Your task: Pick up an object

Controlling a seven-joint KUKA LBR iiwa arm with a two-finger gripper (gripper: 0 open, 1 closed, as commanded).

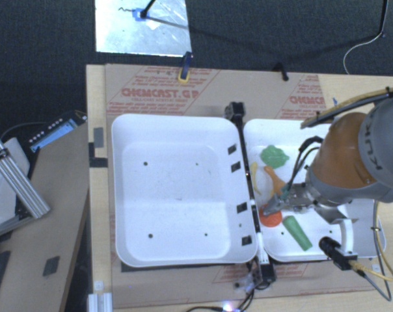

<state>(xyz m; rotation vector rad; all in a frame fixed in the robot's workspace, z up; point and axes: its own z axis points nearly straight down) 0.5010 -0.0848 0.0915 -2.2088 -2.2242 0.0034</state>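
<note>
Red object, small, flat and rounded, lies low in the right bin, close to the divider between the two bins. The tool sits directly over its upper edge, and whether the tool grips it or merely hovers cannot be told from here; whether the tool is open or closed cannot be told either.

Four loose things share that right bin. Besides the red one, there is one green cylinder lying slantwise just to its right, one orange elongated piece above it, partly hidden by the tool's dark linkage, and one green leafy-looking piece higher still.

There are two white bins, side by side on a brown board marked with red lettering. The left bin is the wider of the two in this view.

One arm comes in from the right, its thick grey body and orange band bulking over the right bin, its wrist angled down and leftward toward the bin's lower left corner. The surface is pale wood.
</note>
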